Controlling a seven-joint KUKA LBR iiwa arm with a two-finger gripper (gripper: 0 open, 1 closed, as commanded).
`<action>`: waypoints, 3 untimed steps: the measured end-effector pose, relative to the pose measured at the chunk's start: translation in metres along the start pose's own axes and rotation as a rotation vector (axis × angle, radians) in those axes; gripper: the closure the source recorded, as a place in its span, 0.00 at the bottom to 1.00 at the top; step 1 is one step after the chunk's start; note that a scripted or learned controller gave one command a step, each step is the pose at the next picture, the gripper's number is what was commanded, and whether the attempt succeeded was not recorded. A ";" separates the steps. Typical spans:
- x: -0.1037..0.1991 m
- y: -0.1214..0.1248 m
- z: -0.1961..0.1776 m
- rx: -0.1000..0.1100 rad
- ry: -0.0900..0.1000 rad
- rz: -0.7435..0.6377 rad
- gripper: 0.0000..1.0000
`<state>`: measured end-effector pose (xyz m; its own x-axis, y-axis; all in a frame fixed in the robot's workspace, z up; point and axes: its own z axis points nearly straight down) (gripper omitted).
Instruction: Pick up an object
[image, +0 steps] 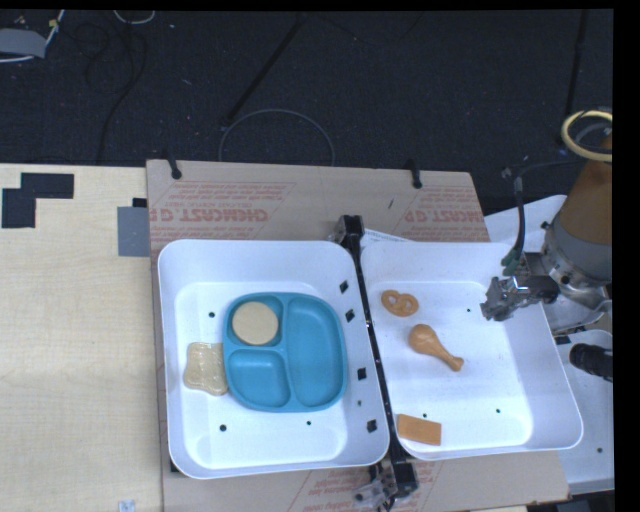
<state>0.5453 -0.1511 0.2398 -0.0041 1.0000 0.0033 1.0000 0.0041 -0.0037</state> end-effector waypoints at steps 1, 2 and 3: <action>0.051 0.005 0.005 0.000 -0.001 0.000 1.00; 0.109 0.003 0.015 0.001 0.000 0.000 1.00; 0.163 -0.010 0.007 0.001 -0.001 -0.001 1.00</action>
<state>0.5348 0.0123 0.2337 -0.0047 1.0000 0.0026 1.0000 0.0047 -0.0047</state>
